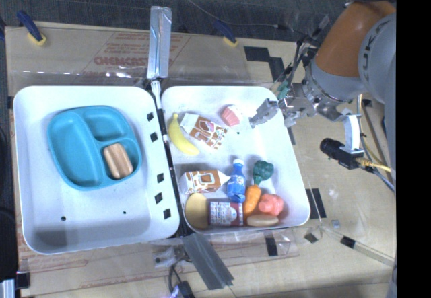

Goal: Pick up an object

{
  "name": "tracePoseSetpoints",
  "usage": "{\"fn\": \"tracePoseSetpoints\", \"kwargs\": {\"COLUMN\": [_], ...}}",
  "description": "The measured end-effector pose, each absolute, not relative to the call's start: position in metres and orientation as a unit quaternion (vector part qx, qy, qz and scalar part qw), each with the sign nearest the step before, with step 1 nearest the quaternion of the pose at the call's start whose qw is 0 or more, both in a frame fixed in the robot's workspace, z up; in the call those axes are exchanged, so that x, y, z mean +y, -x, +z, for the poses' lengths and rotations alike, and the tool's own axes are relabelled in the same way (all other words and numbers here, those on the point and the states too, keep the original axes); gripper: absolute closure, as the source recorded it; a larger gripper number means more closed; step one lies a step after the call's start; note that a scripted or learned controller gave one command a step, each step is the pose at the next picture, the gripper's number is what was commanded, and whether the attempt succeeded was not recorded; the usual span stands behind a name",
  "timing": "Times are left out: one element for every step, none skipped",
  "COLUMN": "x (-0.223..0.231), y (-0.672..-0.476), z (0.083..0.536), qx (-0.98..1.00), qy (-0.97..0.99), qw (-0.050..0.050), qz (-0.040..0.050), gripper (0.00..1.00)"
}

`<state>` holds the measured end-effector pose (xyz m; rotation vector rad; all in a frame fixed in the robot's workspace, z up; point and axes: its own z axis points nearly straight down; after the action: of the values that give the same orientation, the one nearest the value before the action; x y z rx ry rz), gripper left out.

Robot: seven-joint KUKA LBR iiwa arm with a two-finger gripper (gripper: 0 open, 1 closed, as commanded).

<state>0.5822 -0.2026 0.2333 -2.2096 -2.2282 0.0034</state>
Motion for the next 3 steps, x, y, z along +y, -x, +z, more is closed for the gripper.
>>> {"fn": "tracePoseSetpoints", "kwargs": {"x": [-0.211,-0.136,-0.136], "y": [-0.481,-0.518,-0.518], "z": [0.107,0.091,0.100], "qx": [-0.758,-0.633,-0.634], "qy": [0.653,0.774,0.773], "qw": [-0.005,0.001,0.002], "qz": [-0.0035,0.0004,0.0011], "gripper": [0.00,0.00,1.00]}}
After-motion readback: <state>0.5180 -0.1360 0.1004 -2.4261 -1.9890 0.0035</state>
